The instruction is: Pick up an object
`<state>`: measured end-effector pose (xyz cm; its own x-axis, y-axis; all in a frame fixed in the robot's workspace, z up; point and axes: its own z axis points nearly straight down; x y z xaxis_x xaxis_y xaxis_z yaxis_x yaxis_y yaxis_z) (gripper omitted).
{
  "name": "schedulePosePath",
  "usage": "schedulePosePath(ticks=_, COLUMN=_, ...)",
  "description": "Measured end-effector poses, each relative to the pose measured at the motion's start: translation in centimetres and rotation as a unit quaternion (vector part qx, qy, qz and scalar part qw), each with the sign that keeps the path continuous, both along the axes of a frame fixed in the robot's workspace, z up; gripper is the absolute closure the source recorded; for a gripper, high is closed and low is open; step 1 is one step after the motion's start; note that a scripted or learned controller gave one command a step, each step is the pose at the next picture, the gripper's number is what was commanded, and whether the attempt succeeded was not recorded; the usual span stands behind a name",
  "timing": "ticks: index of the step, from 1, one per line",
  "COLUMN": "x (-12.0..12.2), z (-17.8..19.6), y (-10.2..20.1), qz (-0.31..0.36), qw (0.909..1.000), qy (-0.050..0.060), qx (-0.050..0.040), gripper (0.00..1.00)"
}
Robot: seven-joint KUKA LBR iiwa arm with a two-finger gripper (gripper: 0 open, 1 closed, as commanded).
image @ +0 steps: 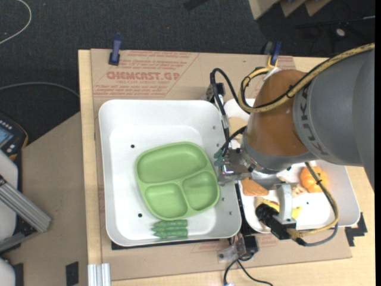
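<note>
Over the seam between the two bins my gripper hangs, just beside the green divided plate lying in the left bin. Whether it is open or closed, I cannot tell. Green beans lie below the plate.

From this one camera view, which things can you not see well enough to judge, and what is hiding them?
1. Gripper: it sits under the wrist at the rim between the bins; the arm's body covers the fingers, so open or shut is unclear.
2. Right bin: mostly covered by the arm; the orange objects and a yellow piece are partly hidden, their kind unclear.
3. Green object below the green plate: too blurred to identify.
</note>
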<state>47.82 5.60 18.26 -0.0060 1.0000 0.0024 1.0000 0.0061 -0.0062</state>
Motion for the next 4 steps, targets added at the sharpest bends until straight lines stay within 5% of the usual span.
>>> schedulePosePath(ticks=1, x=0.3, z=13.4, y=0.4, qz=-0.001, qw=0.9999, qy=-0.01, qx=0.0002, gripper=1.0)
schedulePosePath(ticks=2, x=0.0, z=11.6, y=13.7, qz=0.004, qw=1.0, qy=-0.004, qx=0.0006, gripper=1.0)
schedulePosePath(ticks=3, x=0.1, z=12.8, y=13.0, qz=-0.002, qw=1.0, qy=-0.005, qx=-0.0008, gripper=1.0)
schedulePosePath(ticks=4, x=0.5, z=-5.2, y=7.2, qz=-0.007, qw=1.0, qy=0.005, qx=-0.0041, gripper=1.0)
